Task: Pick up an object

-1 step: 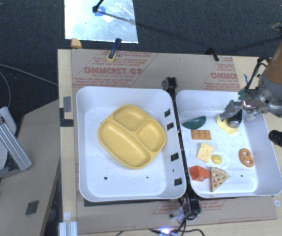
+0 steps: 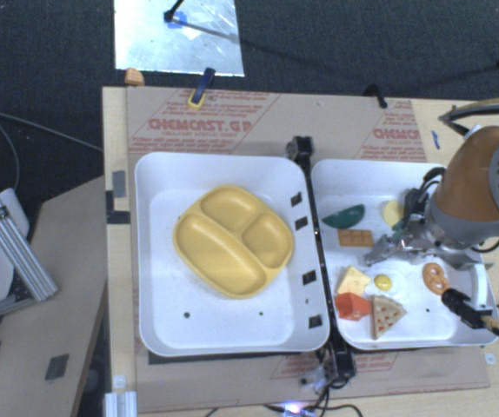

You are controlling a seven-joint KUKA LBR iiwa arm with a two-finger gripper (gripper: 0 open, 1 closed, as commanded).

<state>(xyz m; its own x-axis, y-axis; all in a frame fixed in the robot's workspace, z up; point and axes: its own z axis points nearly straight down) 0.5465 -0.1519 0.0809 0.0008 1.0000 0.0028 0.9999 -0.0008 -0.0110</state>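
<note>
The gripper [image 2: 380, 252] hangs low in the right bin [image 2: 423, 333], just above the fried egg [image 2: 382, 281]; I cannot tell its jaw state, so nothing is lifted yet

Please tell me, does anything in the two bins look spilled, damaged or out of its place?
Nothing stands out. The yellow divided plate lies flat in the left bin, only turned at an angle. The toy food pieces lie loose in the right bin, under the gripper.
</note>
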